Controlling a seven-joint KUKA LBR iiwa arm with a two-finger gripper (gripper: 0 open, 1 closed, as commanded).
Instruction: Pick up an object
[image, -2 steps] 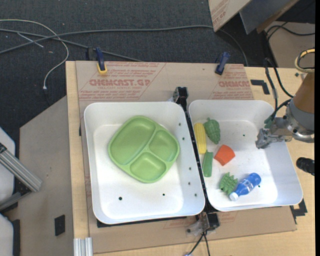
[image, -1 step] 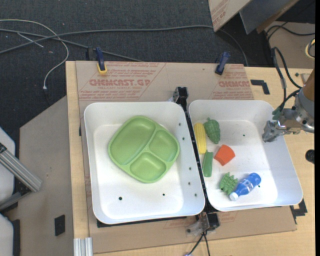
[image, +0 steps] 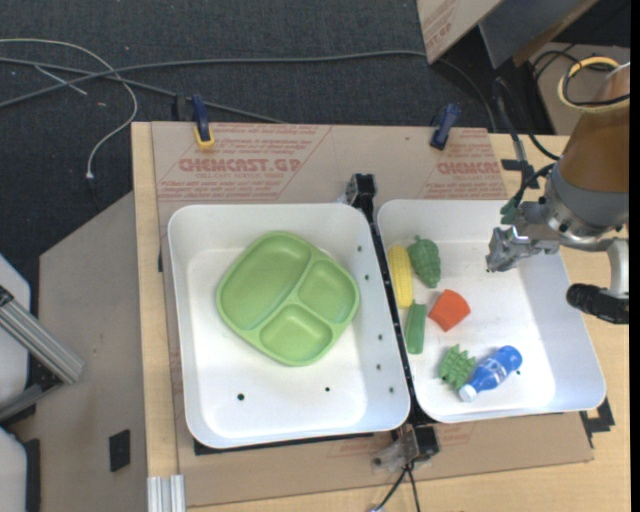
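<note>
My gripper (image: 497, 254) hangs over the right bin (image: 560, 330), near its upper right part, with nothing seen between its fingers. Left of it in that bin lie a dark green bumpy toy (image: 425, 261), a yellow corn cob (image: 400, 275) and a green pod (image: 415, 328). An orange-red block (image: 449, 309) sits below and left of the gripper. Near the bin's front are a spiky green toy (image: 456, 366) and a blue bottle (image: 494, 371) lying on its side, touching each other.
The left bin (image: 200, 390) holds a light green divided plate (image: 288, 297). A black divider (image: 385, 300) runs between the bins. Clamps (image: 203, 128) hold the cardboard base at the back. The arm's orange band (image: 600, 150) stands at the right edge.
</note>
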